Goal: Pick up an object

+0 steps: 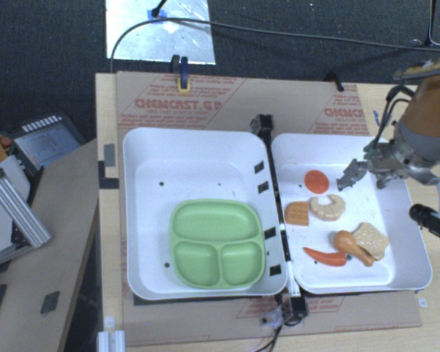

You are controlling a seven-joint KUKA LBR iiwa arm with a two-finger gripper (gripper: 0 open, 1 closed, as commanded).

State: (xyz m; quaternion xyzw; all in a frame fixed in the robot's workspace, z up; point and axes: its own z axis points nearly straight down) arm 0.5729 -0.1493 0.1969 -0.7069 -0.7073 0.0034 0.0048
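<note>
The arm (429,116) is cut off at the right edge, and its gripper (367,169) – above the right bin (403,218) – is too blurred to judge. The left bin (147,167) holds a green divided plate (216,242); the right bin holds toy food – a bread slice (371,239), a shrimp (328,207), a red disc (317,181).

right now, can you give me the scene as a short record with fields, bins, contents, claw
left bin: holds a green divided plate, lying flat toward the near side
right bin: holds toy food items
food items: red round piece, orange wedge, pale shrimp-like piece, red chili, tan bread slice, brown drumstick-like piece
claw: above the right bin's far half, just right of the red round piece, nothing seen between its fingers
arm: reaches in from the right
</note>
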